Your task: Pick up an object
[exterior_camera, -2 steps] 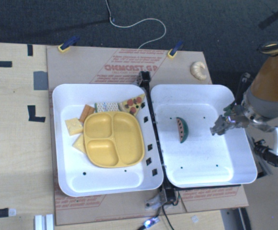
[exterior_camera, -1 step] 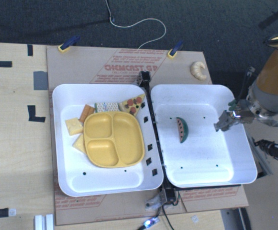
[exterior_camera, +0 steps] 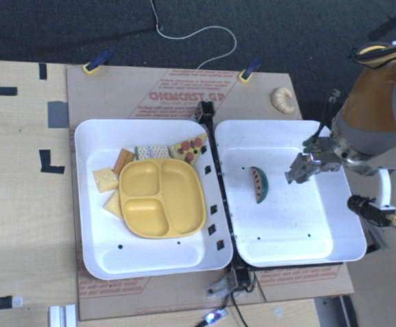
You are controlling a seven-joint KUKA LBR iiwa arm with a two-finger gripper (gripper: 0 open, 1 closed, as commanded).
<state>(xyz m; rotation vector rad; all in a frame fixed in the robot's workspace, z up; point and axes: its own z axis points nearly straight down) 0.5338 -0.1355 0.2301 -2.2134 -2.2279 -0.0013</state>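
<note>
Two white bins sit side by side on the tabletop [exterior_camera: 20, 203]. The left bin [exterior_camera: 92, 251] holds a yellow divided plate [exterior_camera: 162, 197], with toy food pieces [exterior_camera: 116, 172] tucked along its upper and left edges. In the right bin [exterior_camera: 320, 247] lies a watermelon slice [exterior_camera: 259, 184]. The gripper [exterior_camera: 298, 172] hangs over that bin, right of the slice and apart from it, apparently carrying nothing.

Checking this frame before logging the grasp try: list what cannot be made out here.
- Gripper, camera view: small and dark, finger state unreadable.
- Items behind the yellow tray, left bin: partly covered by the tray, too small to identify.
- Watermelon slice, right bin: its underside is hidden.
</note>
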